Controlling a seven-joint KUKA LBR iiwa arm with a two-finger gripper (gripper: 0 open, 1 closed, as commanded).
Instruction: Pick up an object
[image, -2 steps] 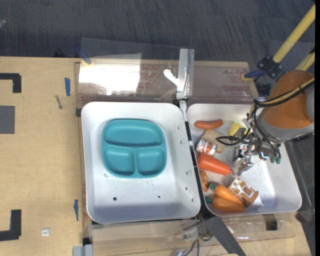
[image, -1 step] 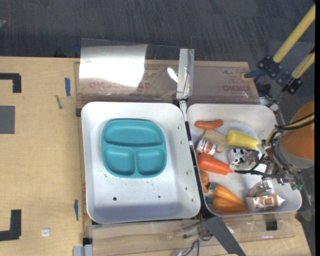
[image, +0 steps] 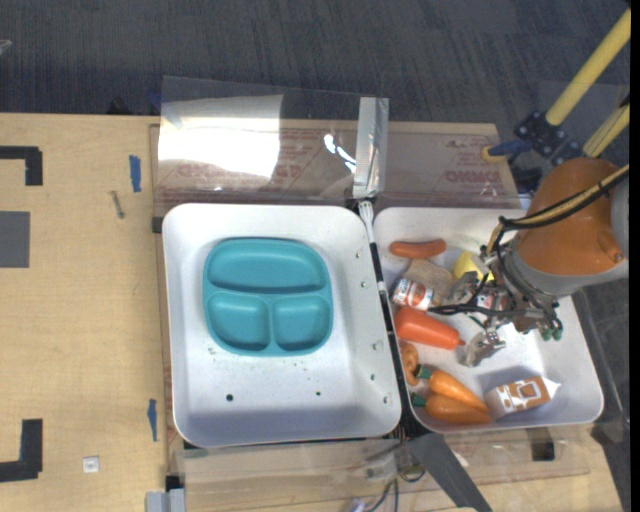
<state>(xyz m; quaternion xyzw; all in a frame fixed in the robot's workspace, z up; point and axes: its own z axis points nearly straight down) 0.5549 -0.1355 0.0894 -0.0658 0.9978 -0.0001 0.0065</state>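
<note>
Tool (image: 488, 345) hovers, grip state unclear; orange carrot (image: 427, 328) beside it lies lengthwise left-to-right.

My claw (image: 487, 343) hangs inside the right bin (image: 580, 395). Just left of it lies a carrot (image: 428, 328), with a can (image: 412, 294) behind that and a sausage (image: 418, 249) farther back. Nearer the front, left of my claw, lies another carrot (image: 450, 395); a small carton (image: 520, 396) sits in front. Far left, the other bin (image: 190, 400) holds a divided tray (image: 267, 295).

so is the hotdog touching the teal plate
Apart. The camera view shows the hotdog in the right bin and the teal plate in the left bin.
</note>
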